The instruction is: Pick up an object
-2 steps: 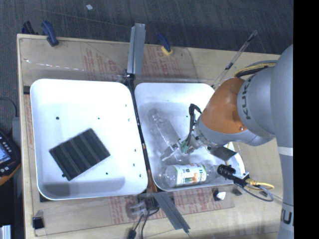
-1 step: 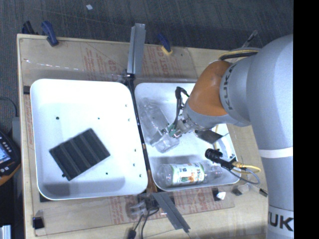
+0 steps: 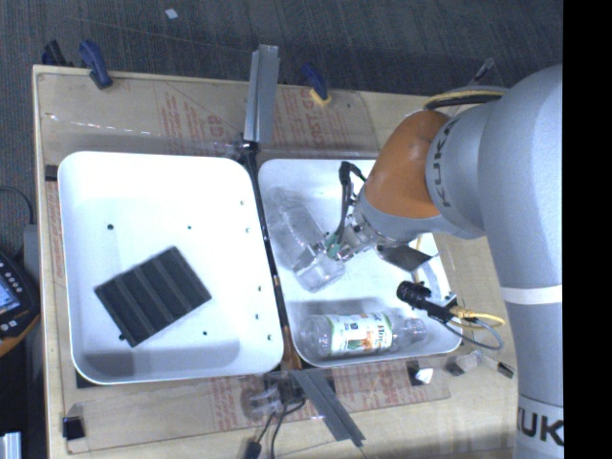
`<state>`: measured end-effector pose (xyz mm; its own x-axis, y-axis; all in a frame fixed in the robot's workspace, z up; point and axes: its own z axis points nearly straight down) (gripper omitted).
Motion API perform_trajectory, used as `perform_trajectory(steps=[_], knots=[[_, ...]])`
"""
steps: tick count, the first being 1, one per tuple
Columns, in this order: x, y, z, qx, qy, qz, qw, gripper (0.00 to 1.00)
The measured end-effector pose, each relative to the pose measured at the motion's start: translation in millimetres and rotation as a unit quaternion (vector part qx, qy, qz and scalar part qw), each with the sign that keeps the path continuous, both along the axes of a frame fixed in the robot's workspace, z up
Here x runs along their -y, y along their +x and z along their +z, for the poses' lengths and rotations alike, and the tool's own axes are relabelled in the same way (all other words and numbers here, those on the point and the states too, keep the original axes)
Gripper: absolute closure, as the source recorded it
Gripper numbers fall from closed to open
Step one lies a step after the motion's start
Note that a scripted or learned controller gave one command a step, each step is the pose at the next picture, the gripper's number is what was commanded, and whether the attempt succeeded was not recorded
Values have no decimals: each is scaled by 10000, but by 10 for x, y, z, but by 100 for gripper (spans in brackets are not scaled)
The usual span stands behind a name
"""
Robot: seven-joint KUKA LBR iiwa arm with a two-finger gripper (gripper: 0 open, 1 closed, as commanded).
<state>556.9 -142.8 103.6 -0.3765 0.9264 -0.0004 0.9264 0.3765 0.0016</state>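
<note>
My gripper (image 3: 320,254) reaches down into the right bin (image 3: 287,175), in its left-middle part, below the arm's orange band. A clear plastic item (image 3: 295,226) lies right against the gripper's tip, and its outline blends with the gripper. A clear bottle (image 3: 363,336) with a green and white label lies on its side along the right bin's front wall, a little below the gripper and apart from it. A black ribbed slab (image 3: 153,295) lies flat in the left bin (image 3: 143,165), far from the gripper.
The grey arm covers the right bin's right side. A black cable end with yellow wire (image 3: 430,302) hangs over that bin's right front corner. A metal bar (image 3: 260,94) and blue clamps (image 3: 96,65) sit behind the bins. The bins' shared walls (image 3: 268,256) run just left of the gripper.
</note>
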Motion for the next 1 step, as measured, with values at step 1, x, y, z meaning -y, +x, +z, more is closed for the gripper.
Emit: perform_trajectory(steps=[1], knots=[[-669,583,883,-12,-1,581,9983,100]])
